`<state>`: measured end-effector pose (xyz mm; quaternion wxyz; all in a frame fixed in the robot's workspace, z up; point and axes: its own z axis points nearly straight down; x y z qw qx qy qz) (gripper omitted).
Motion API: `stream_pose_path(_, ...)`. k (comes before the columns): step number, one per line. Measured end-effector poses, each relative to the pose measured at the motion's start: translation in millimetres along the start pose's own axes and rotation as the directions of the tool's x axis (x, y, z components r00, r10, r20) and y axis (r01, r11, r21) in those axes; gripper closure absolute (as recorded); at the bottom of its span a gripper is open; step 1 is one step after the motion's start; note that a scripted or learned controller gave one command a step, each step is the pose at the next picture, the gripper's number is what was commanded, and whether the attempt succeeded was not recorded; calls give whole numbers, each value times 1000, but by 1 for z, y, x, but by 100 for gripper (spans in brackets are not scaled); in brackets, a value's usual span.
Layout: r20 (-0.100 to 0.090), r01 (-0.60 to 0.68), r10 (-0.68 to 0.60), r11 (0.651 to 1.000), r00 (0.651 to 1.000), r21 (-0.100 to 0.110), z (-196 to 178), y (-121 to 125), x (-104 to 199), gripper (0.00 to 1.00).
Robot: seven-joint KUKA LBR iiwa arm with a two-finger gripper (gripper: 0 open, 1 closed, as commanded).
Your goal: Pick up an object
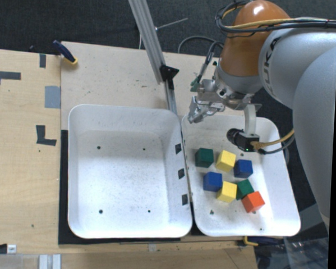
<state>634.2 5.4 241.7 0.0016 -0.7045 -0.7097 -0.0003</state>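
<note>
Several small cubes lie clustered in the right bin (281, 221): a dark green one (204, 157), a yellow one (226, 160), a blue one (243, 167), another blue one (213, 181), a second yellow one (228, 191), a second green one (245, 187) and an orange one (253, 201). My gripper (198, 112) hangs above the far left corner of that bin, up and to the left of the cubes and clear of them. Nothing is visible in it.
The left bin (77, 154) adjoins the right one along a shared rim. A slanted metal rail (156, 46) runs down to the bins' far junction. A black fitting with a cable (242, 138) hangs over the right bin's far side. A blue-and-yellow clamp (65, 51) lies far left.
</note>
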Motion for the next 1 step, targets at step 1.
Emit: stream_pose_path(1, 1, 0, 0, 1000, 1000, 2, 15, -12, 55, 100)
